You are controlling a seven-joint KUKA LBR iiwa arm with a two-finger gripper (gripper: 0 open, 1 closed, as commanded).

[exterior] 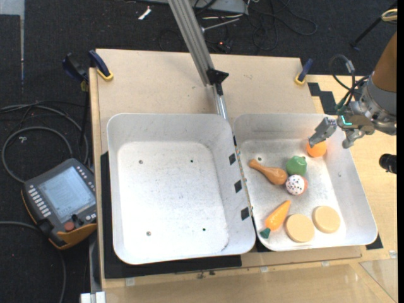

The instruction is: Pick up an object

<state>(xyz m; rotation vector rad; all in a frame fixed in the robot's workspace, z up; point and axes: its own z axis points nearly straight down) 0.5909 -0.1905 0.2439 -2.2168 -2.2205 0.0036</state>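
White bins (pixel 170 188) sit on a tan table (pixel 164 81). Inside: an orange ball (pixel 317 148), green toy (pixel 296 165), white ball with red speckles (pixel 295 185), orange carrot (pixel 277 215), two beige discs (pixel 314 223).

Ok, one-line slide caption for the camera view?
Gripper open beside the orange ball in the right bin.

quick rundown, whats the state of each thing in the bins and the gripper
gripper: open, above the orange ball
orange ball: loose, beside one finger
green toy: resting
speckled white ball: resting
drumstick toy: lying flat
carrot toy: lying flat
two tan discs: flat, side by side
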